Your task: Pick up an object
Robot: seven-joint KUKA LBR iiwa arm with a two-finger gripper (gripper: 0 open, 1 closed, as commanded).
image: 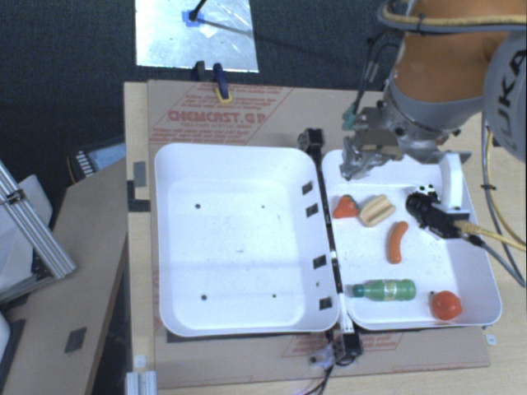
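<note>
My gripper hovers at right bin's far edge; can't tell its state. Strawberry & bun touch, so I may nudge both & miss.

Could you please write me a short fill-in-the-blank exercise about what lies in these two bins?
1. The green bottle lies in the ____ bin.
2. The tomato sits to the ____ of the bottle.
3. The sausage is ____ in colour.
4. The tool hangs over the right bin's ____ edge.

Missing words: right; right; orange; far
</note>
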